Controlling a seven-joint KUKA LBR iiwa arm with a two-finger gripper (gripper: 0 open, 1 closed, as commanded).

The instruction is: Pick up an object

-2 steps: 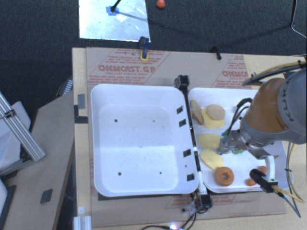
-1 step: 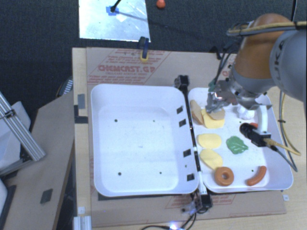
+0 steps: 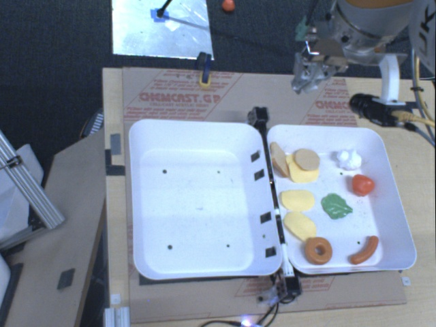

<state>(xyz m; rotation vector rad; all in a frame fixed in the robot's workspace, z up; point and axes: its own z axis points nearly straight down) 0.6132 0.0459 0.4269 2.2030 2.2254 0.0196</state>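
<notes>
hovering above the bench behind the right bin (image 3: 392, 182), the gripper (image 3: 310, 82) carries nothing i can see; whether it is released or clenched i cannot tell. in that bin lie a tomato (image 3: 362, 184), a green leaf (image 3: 336, 206), a doughnut (image 3: 318, 250), a sausage (image 3: 364, 250), and yellow slices (image 3: 298, 200). the left bin (image 3: 197, 196) sits beside it.

A robotics lab or test cell is indicated. Two white bins (image 3: 197, 131) are fixed side by side on a bench (image 3: 170, 90) covered with printed protective sheeting. Toy food items (image 3: 303, 169) are laid out in the right bin. A grey industrial arm (image 3: 368, 19) is mounted above. Loose cables (image 3: 409, 118), aluminium framing (image 3: 24, 182) and dark carpet (image 3: 54, 46) are seen around the bench.
</notes>
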